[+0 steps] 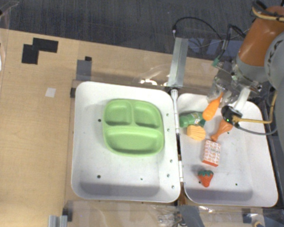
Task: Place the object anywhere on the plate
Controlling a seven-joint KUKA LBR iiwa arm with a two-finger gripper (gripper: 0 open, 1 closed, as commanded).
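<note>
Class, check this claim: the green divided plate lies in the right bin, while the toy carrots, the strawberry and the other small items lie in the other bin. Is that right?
Not quite. The camera view shows the green divided plate in the left bin. The toy carrots, the strawberry and the other small items lie in the other bin, the right bin.

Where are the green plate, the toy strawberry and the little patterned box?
green plate (132, 140), camera view, large lower compartment
toy strawberry (205, 178), camera view, red body
patterned box (211, 152), camera view, top face

Two white bins (120, 186); one green plate (133, 126); six toy foods (211, 153).
</note>
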